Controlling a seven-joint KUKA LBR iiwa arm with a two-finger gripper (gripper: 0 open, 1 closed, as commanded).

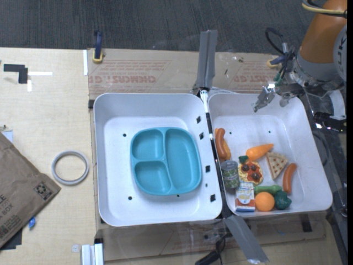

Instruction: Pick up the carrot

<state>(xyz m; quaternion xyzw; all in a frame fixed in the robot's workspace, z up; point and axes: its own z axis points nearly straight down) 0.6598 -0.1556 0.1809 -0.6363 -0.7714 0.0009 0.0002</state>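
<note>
Because the carrot (259,150) touches the pizza slice (251,170) and cracker (276,163), the gripper (266,97), fingers seemingly apart and empty over the right bin (309,120), might snag those neighbours

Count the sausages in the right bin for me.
2. One sausage lies along the right bin's left wall, above the can. The other sausage lies near the right wall, beside the toast slice. More could be hidden under the pile.

The divided plate (166,160) lies in the left bin (105,164); the carrot (259,150) lies in the right bin (314,164).
</note>
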